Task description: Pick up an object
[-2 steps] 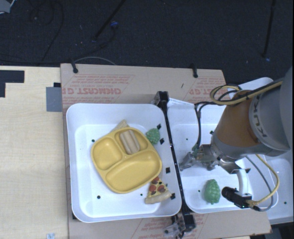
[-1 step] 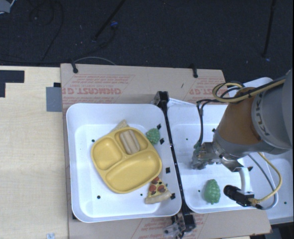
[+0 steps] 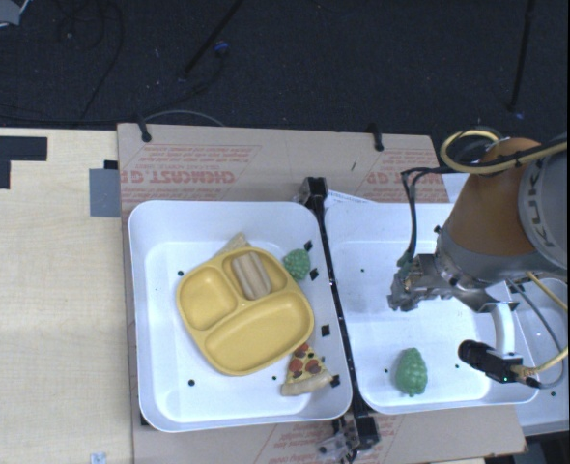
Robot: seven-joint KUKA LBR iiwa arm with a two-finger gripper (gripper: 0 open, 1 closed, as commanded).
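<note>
Pincer (image 3: 404, 296) over right bin (image 3: 367, 259) — grip state unclear; green object (image 3: 411, 371) just below it, apart.

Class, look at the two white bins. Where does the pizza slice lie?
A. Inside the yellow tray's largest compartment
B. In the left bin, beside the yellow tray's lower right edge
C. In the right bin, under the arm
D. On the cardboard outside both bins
B: the pizza slice lies on the floor of the left bin, just off the lower right edge of the yellow tray, near the divider between the bins.
</note>
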